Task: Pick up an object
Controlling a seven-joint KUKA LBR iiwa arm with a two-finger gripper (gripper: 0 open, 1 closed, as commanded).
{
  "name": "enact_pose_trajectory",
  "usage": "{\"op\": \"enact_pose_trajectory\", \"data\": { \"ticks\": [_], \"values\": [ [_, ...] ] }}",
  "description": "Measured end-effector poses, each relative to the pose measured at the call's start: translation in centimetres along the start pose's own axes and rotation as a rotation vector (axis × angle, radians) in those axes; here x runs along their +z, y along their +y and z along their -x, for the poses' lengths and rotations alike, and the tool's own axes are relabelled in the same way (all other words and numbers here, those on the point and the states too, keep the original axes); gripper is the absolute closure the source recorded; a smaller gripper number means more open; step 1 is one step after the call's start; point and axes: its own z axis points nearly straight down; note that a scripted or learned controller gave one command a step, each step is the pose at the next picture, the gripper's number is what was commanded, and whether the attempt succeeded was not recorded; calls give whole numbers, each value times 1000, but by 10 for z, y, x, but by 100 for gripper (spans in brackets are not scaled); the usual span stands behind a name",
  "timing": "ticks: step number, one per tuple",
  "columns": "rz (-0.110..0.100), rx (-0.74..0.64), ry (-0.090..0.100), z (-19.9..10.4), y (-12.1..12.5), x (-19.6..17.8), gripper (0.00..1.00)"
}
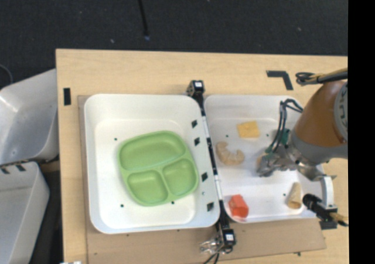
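In the right bin [258, 104] lie a yellow block [248, 129], a tan curved piece [229, 155], a red-orange block [237, 207] at the front left corner, and a beige piece [294, 196] at the front right. My gripper [268, 165] hangs low over the bin floor in its middle, to the right of the tan piece and below the yellow block. Nothing shows between its fingers. The grey arm with its orange band [321, 117] reaches in from the right.
The left bin [94, 139] holds a green divided plate [157, 166]. Dark clips sit along the wall between the two bins [206, 145]. Light wooden bench surface [146, 69] surrounds the bins; a white container [26, 116] stands off the bench's left edge.
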Motion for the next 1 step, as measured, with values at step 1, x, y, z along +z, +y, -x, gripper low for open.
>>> {"op": "enact_pose_trajectory", "data": {
  "ticks": [1],
  "values": [
    [2, -5, 0, -1, -4, -45, 100]
  ]
}}
